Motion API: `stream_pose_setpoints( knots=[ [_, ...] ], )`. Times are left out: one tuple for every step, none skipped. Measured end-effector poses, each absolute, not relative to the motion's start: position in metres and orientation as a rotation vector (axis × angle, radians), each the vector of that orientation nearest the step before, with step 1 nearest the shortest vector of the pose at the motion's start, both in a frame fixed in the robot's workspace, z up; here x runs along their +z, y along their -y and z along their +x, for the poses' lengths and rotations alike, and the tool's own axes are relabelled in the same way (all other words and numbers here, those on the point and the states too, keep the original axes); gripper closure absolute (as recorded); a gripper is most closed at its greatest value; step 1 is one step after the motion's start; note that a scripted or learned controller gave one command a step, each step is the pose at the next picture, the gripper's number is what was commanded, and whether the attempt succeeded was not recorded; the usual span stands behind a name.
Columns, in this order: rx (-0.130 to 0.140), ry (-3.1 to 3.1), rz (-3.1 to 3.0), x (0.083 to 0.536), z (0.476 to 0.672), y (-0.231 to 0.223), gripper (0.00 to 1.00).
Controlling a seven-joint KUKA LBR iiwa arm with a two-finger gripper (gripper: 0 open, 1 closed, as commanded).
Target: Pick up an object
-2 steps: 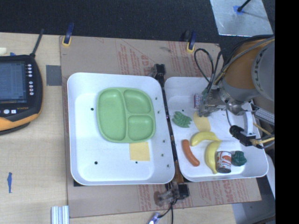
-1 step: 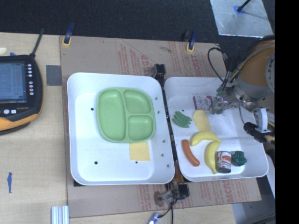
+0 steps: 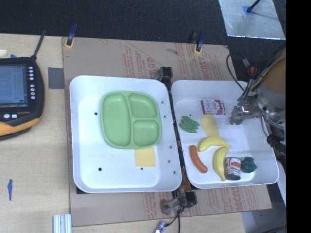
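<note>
Your gripper [image 3: 239,113] sits at the right of the frame, over the upper right part of the right bin [image 3: 252,180], and I cannot tell how it is set, since the metal end is small and blurred against the white floor. Nothing shows in it. The nearest candidates lie to its left: the small pink-and-white packet [image 3: 213,106] and the pale yellow piece [image 3: 209,124] just below it. Further down you have 2 bananas [image 3: 217,152] touching each other, with the tin can [image 3: 233,168] against the lower one and a green toy [image 3: 248,164] beside the can; that crowding could make a descent there knock 1 item aside or pinch 2 together. The red sausage [image 3: 198,159] and the leafy green piece [image 3: 189,124] lie near the bin's left wall, where a finger could catch the rim. The left bin [image 3: 85,130] holds the green divided plate [image 3: 131,119] and a flat yellow slice [image 3: 145,157], probably too thin to grasp.
</note>
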State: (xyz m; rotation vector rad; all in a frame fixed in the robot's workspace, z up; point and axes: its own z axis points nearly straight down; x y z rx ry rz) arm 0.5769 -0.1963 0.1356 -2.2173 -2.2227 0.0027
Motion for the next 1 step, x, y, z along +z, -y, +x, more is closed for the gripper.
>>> stream_pose_setpoints(
  knots=[
    [0.008, 2.225, -2.212, 0.0913, 0.5925, 0.1753, 0.0]
  ],
)
